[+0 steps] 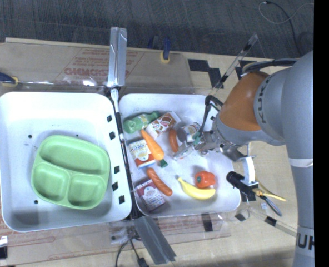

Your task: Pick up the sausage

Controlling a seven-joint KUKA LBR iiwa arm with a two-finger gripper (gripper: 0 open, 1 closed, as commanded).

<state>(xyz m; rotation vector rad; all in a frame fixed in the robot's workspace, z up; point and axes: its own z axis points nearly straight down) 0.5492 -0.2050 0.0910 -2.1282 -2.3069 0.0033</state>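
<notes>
A reddish-brown sausage lies at a slant near the front left of the right bin. A second short reddish piece lies near the bin's middle, between the carrot and my gripper. My gripper hangs low over the middle of the right bin, just right of that short piece and well behind the long sausage. Its metal tip partly hides what lies under it. I see nothing clearly held.
The right bin also holds a green bottle, a banana, a red pepper and several small food packets. The left bin bears a green divided plate. A metal divider runs between the bins.
</notes>
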